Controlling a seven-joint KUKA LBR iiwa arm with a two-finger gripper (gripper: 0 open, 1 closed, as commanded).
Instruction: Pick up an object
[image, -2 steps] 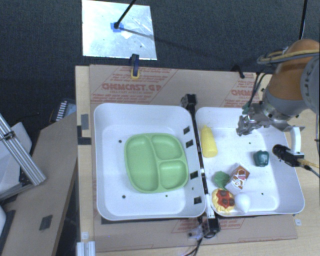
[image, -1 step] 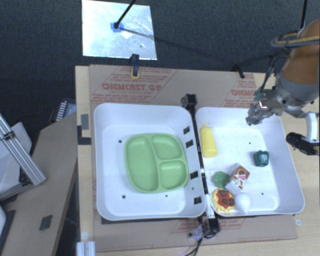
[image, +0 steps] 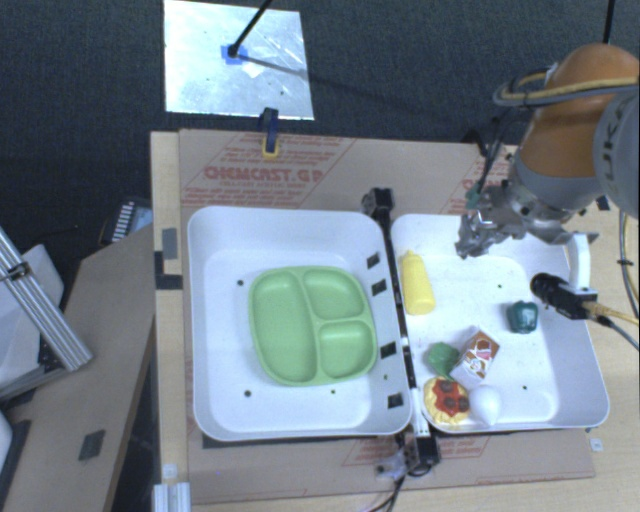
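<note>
The right bin (image: 520, 410) holds a yellow mustard bottle (image: 416, 282) by its left wall, a teal cup-like piece (image: 522, 317) at the right, a green vegetable (image: 441, 356), a small red and white carton (image: 479, 358), a white egg (image: 486, 404) and a round yellow pizza-like toy (image: 448, 399). My gripper (image: 472, 243) hangs over the far part of this bin, right of the bottle's cap and apart from every object. Nothing shows between its fingertips.
In the left bin (image: 215, 300) lies a green divided plate (image: 308, 325). A black clamp strip (image: 392, 300) runs between the two bins. Cardboard (image: 300, 170) borders the bins, with a metal sheet (image: 238, 58) behind.
</note>
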